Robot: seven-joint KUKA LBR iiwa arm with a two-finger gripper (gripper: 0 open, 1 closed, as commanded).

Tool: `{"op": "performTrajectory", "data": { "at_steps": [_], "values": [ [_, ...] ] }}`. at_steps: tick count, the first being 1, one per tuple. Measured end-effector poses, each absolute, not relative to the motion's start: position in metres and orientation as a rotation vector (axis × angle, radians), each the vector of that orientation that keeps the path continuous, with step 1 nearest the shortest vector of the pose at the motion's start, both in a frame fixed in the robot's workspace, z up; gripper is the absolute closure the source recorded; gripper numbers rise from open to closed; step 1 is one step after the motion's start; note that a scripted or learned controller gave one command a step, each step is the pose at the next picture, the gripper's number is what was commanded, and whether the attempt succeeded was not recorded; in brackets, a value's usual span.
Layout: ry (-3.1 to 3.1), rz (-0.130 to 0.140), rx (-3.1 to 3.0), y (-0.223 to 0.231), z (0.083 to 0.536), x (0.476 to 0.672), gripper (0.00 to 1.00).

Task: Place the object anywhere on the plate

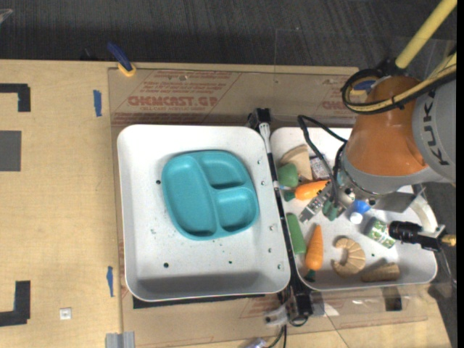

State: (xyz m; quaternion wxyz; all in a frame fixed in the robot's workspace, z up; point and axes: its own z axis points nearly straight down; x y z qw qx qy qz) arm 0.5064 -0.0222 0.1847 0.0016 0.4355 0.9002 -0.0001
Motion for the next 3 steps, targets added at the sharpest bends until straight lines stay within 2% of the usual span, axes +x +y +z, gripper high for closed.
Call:
{"op": "performTrajectory", "data": {
  "at_steps": [1, 2, 3],
  "values": [
    [2.674, 0.008, 1.640, 0.056, 0.247, 0.532, 1.00],
    [2.664, 0.006, 1.659, 0.118, 0.265, 0.552, 1.00],
    [2.490, -0.004, 1.919, 0.213, 0.192, 0.568, 1.00]
  ]
}}
